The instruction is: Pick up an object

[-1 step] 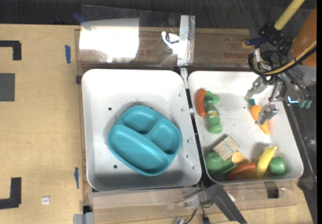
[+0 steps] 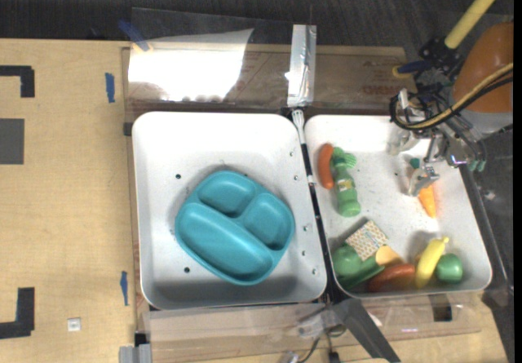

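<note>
My gripper hangs low over the upper right part of the right bin. Just below it, and partly covered by it, lies a small orange carrot-like piece; whether the two touch is hidden. Other items lie in the same bin: an orange piece and a green bottle by the left wall, and a patterned packet in the middle. Along the front edge are a green piece, a red piece, a yellow banana and a green ball.
The left bin holds a teal divided plate. A metal divider separates the bins. Cables and the orange-banded arm crowd the right bin's upper right corner. A clear sheet lies behind the bins.
</note>
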You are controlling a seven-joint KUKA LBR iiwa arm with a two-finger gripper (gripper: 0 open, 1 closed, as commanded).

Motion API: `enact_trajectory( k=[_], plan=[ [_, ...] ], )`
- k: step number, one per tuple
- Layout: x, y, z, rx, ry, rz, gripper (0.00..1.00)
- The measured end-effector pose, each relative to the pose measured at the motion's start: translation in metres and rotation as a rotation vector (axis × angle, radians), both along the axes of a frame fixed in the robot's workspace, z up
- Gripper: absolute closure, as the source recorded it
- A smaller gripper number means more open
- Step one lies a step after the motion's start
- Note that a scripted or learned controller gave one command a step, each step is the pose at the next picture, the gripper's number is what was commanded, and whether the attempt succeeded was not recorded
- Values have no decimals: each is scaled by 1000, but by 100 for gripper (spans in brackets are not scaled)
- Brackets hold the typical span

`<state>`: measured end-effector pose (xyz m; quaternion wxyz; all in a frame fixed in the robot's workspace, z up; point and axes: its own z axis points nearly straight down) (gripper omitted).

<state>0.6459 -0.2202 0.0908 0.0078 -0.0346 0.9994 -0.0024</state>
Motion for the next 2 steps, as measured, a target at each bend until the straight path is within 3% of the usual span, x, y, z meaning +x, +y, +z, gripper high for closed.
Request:
enact_trajectory(
  k=[1,2],
  plan=[
    [-55,-4,-3,2,8,31,0],
    [-50,-2,12,-2,-8,34,100]
  ],
)
